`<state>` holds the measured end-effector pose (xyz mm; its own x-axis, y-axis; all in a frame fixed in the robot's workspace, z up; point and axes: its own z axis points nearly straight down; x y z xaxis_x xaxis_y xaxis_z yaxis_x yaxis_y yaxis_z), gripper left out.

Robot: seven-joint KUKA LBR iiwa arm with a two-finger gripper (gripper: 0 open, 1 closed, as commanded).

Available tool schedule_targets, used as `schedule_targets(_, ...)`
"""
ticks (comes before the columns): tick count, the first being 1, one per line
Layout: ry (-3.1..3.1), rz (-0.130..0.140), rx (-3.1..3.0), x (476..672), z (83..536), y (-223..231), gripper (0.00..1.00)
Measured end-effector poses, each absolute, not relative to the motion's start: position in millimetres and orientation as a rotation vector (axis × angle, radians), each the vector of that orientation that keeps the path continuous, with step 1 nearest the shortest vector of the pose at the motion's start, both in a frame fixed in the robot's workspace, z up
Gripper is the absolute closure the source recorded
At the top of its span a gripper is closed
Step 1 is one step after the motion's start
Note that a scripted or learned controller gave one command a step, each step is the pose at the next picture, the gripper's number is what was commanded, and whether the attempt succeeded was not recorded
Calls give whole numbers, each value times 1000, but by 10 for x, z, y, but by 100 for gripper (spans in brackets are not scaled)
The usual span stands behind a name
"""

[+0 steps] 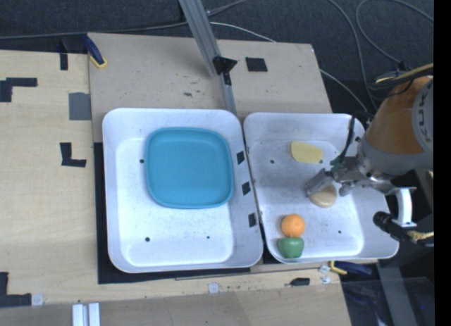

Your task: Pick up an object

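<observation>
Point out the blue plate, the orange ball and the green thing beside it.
blue plate [189, 167], camera view, flat centre.
orange ball [292, 225], camera view, top middle.
green thing [290, 247], camera view, upper face.

We see two white bins [127, 247], speckled with dark marks; the left one carries a turquoise plate [189, 167]. In the right lie a pale yellow piece [306, 152], an orange ball [292, 225], a green fruit [290, 247] and what seems a beige lump [324, 197].
</observation>
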<state>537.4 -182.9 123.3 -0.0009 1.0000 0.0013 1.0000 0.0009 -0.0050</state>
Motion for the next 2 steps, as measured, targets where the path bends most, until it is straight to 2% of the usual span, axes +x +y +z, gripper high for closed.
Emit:
schedule_targets(1,-2222,1,-2219,5384,1356,-1832,100)
schedule_targets(2,-2226,-4,-2222,5395,1914,-1733,100)
